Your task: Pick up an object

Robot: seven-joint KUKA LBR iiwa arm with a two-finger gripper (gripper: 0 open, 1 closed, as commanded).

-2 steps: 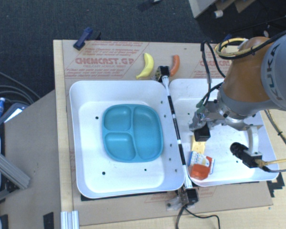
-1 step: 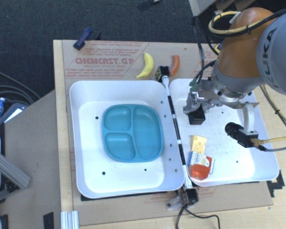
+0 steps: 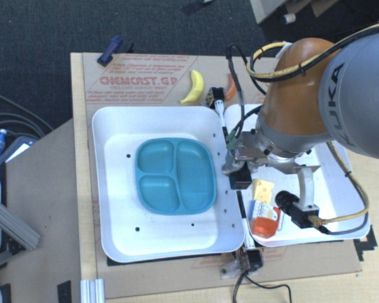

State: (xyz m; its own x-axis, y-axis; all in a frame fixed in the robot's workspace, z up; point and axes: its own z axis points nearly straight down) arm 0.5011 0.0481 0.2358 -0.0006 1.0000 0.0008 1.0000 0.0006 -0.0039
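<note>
The end effector point(image 3: 240, 169) hangs above the right bin's point(image 3: 350, 188) left wall; its grip state cannot be told. Descending here, it could strike that wall and miss the yellow block point(image 3: 262, 191).

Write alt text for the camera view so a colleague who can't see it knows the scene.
The grey and orange KUKA arm reaches over the right white bin, above a yellow cheese-like wedge and an orange-red item. The left white bin holds a blue divided plate; a banana lies on the bench behind.

A thick grey arm point(image 3: 360, 93) with dark lettering is showing at the frame's right, wearing a glossy orange band point(image 3: 301, 93); yellow-and-black cables point(image 3: 265, 65) are looping around it, perhaps clipped.
</note>
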